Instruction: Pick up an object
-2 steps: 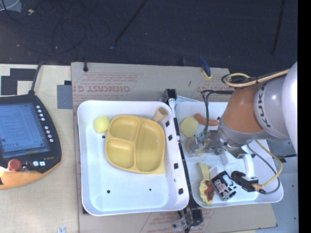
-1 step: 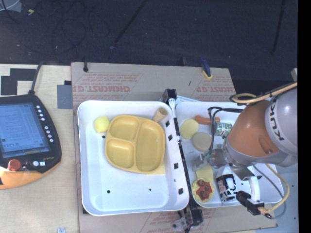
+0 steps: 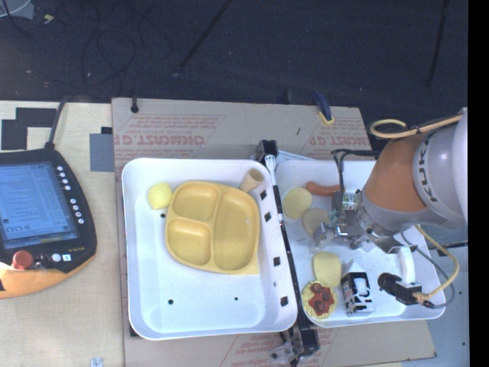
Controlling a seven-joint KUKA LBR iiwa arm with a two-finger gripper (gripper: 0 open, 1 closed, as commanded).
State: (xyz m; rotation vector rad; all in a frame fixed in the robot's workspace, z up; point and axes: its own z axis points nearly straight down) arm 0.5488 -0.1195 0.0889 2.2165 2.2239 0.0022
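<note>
Two white bins: left bin [image 3: 145, 297] has one yellow divided plate [image 3: 212, 225], one small yellow ball [image 3: 159, 196], one tan piece [image 3: 251, 180]. Right bin [image 3: 428, 312] has two yellowish round pieces [image 3: 298, 201], one orange carrot [image 3: 323, 189], one pizza toy [image 3: 320, 300], one black-white can [image 3: 357, 293]. Gripper [image 3: 341, 226] centre-right of frame, just right of the round pieces; finger state unclear.

White bins [image 3: 145, 281] showing yellow divided plate [image 3: 212, 226], yellow ball [image 3: 159, 196], orange carrot [image 3: 324, 189], red-topped yellow pizza [image 3: 320, 299], black-and-white can [image 3: 356, 293]; arm [image 3: 416, 178] showing grey with orange band.
</note>
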